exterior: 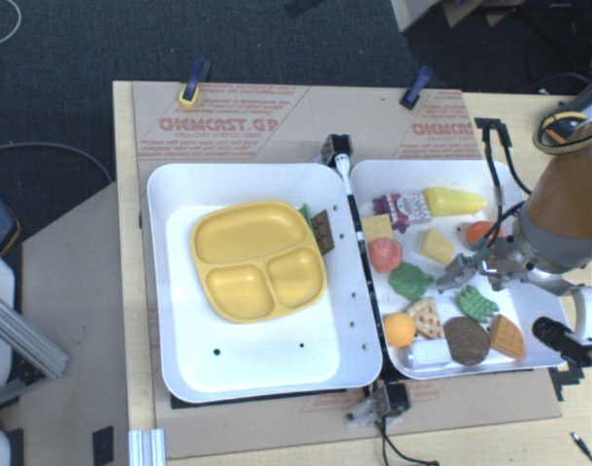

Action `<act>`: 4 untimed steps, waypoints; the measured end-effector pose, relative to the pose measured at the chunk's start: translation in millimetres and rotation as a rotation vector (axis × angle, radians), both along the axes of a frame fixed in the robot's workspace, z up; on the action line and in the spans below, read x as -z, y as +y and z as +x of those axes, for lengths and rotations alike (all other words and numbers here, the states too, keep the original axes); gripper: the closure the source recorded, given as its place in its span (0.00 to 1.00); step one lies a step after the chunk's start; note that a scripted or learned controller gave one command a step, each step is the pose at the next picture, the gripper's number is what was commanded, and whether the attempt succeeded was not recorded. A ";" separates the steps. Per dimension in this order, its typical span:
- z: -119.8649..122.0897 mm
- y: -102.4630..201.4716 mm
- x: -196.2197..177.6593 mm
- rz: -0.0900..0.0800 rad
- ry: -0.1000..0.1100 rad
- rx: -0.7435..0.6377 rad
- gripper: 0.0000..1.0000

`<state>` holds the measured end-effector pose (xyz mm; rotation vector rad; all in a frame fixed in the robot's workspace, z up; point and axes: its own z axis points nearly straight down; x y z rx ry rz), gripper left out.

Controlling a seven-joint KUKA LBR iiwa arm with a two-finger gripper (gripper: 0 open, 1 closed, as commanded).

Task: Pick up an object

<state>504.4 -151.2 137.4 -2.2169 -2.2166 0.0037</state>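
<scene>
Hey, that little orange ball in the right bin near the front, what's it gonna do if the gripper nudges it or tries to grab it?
The orange ball looks round and smooth, so a nudge would probably roll it, though the waffle piece beside it and the bin wall may stop it. It likely slips from a pinch unless gripped across its middle. It looks like toy food, so probably light.

yellow tray [257, 260], white bins [170, 260], orange fruit [400, 329], perhaps brown cookie [465, 340]
</scene>
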 end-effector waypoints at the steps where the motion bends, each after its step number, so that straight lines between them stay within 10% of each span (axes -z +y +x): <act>1: 0.4 0.7 52.1 -0.002 -0.005 0.000 0.00; 2: 0.4 0.0 39.8 -0.004 -0.009 0.002 1.00; 4: 15.9 -10.6 -58.3 -0.006 -0.013 0.000 1.00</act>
